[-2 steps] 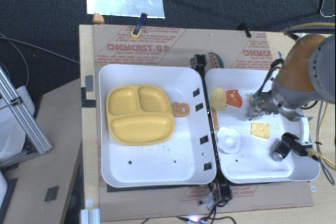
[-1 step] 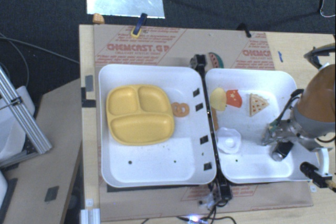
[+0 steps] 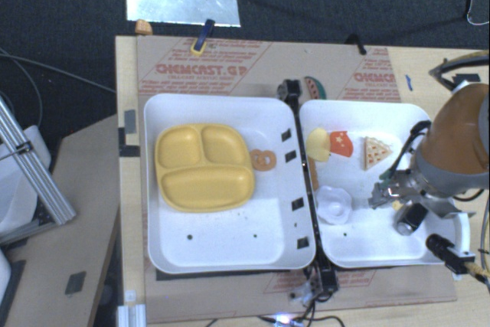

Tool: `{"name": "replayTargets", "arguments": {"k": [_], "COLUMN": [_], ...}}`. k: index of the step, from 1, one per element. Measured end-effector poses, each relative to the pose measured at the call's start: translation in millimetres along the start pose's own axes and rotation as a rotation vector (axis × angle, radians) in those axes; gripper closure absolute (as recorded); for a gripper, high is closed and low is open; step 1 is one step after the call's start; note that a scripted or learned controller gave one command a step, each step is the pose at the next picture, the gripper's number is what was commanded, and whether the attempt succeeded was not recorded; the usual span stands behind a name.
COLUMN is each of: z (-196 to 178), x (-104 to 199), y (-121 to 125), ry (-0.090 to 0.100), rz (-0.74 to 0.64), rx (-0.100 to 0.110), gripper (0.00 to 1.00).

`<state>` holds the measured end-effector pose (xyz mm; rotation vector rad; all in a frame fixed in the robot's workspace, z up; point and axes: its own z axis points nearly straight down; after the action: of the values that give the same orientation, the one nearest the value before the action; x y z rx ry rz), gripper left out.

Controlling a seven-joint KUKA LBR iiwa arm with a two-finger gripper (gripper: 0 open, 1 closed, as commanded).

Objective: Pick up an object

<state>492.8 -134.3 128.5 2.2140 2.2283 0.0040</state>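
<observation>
Honestly, the gripper [image 3: 387,194] (grip state I cannot tell) may miss the clear cup [image 3: 334,205] just beside it, knocking it away.

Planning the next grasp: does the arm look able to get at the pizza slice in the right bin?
Probably yes. The pizza slice lies uncovered in the right bin, apart from the red piece, and the gripper hangs just beside it.

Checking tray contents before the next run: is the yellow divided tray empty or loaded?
Empty. The yellow divided tray in the left bin shows bare yellow in all three compartments; the small pretzel lies beside it on the bin floor.
</observation>
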Motion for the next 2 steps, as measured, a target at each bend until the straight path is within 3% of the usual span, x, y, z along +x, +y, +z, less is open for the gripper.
{"name": "replayTargets", "arguments": {"k": [1,2], "z": [46.3,44.3], "x": [43.7,40.6], "y": [-6.1,-5.6], "ry": [0.000,-0.002], "rz": [0.000,0.005], "rx": [0.003,0.000], "gripper": [1.00,0.00]}}
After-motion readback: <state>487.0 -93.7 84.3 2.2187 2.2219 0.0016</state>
